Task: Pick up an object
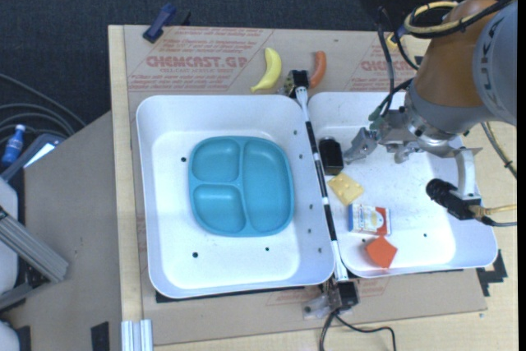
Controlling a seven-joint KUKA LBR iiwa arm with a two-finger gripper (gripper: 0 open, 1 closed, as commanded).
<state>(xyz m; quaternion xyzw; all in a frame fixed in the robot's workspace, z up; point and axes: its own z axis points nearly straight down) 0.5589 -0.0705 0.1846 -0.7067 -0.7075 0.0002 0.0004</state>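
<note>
While claw (pixel 386 145) hovers, grip unreadable, cheese wedge (pixel 345 188) lies just below-left.

Both bins are white: the left bin (pixel 156 177) holds a turquoise-blue divided plate (pixel 242 184), and the right bin (pixel 468 247) holds a pale yellow wedge (pixel 345 188), a black block (pixel 330 154), a white carton (pixel 368 219) printed in blue and red, and an orange-red piece (pixel 380 251). A yellow banana (pixel 268 70) and an orange carrot (pixel 317 67) lie on tan board (pixel 205 62) lettered in red. The arm (pixel 460 53) is grey with an orange band.
</note>
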